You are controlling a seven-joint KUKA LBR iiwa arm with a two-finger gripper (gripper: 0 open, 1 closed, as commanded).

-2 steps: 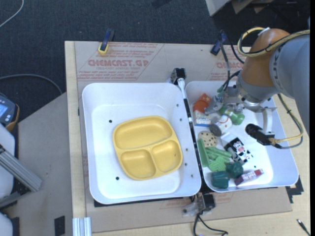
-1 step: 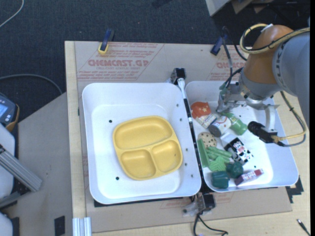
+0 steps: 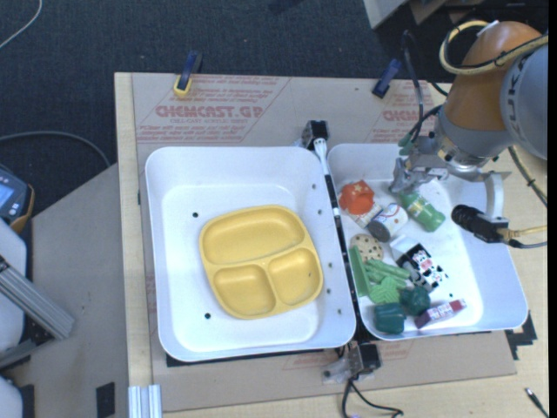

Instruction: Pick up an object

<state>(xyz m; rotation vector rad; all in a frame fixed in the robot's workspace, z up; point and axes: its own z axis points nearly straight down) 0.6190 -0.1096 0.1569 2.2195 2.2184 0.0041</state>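
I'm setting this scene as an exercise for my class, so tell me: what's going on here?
A grey robot arm with an orange band reaches in over the right bin, its pincer lowered near a green bottle-like object and an orange toy. That bin holds a jumble of small toys, including a black-and-white cow figure and green pieces. The left bin holds a yellow divided tray. Nothing is visibly grasped yet.

Right bin (image 3: 503, 279): the right half of the floor is open for approach. The left half is crowded by an orange toy (image 3: 355, 197), green bottle (image 3: 423, 211), green pieces (image 3: 383, 277) and black-and-white toy (image 3: 420, 265). Left bin (image 3: 170, 233): the yellow divided tray (image 3: 259, 259) occupies the centre; the margins are open.
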